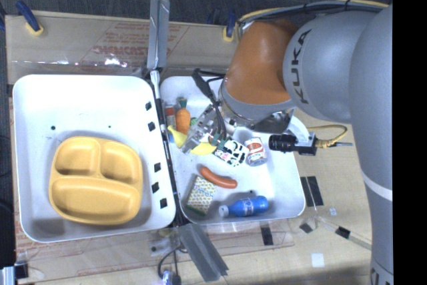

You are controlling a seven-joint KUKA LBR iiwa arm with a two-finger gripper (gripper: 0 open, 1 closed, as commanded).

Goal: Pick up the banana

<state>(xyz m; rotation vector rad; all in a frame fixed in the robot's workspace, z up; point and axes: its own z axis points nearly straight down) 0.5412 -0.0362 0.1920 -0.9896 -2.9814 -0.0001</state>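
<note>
Hand: the hand (200, 132) is low over the banana (189, 143); its grip cannot be judged.
Banana: right bin (287, 200), 9 o'clock side, mostly covered.
Risk: the carrot (182, 119) at 12 o'clock may get snagged instead.
</note>
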